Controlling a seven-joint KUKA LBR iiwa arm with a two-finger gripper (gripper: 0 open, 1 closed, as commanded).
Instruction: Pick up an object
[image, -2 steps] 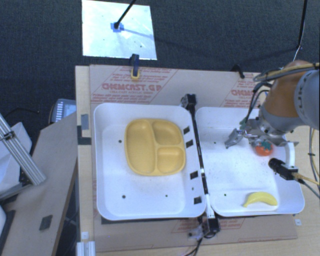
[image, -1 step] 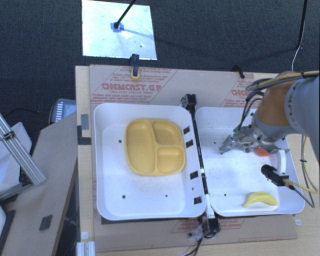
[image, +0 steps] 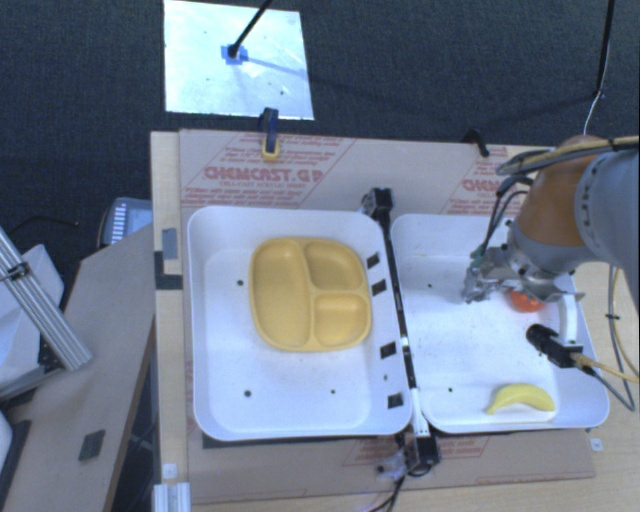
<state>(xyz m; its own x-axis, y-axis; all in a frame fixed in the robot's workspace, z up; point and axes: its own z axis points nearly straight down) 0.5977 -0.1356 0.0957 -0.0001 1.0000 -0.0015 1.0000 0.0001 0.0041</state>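
Nearest the camera, a yellow banana (image: 520, 400) lies on its side in the front right corner of the right bin (image: 450, 345), well apart from my hand. I judge it light, smooth-skinned and probably stiff. Its curve could let it roll, so the thick middle, taken across its width, looks the safest hold.

Farther in, my hand (image: 478, 286) hangs low over the same bin's back half, close to the floor. I cannot tell whether it is apart or together, nor whether it holds anything. Just beside it a small orange-red object (image: 523, 298) shows, mostly covered by my arm (image: 570, 215), so its shape and kind are unclear. It may prove small and slippery to take.

Across the black divider (image: 393, 300), a yellow divided plate (image: 308, 293) sits flat in the left bin (image: 290, 390), shallow-rimmed and awkward to pinch except at an edge. Beyond both bins, the protective sheet (image: 260, 172) on the worktop (image: 115, 320) carries red print, with a yellow clamp (image: 270, 138) at its far edge.
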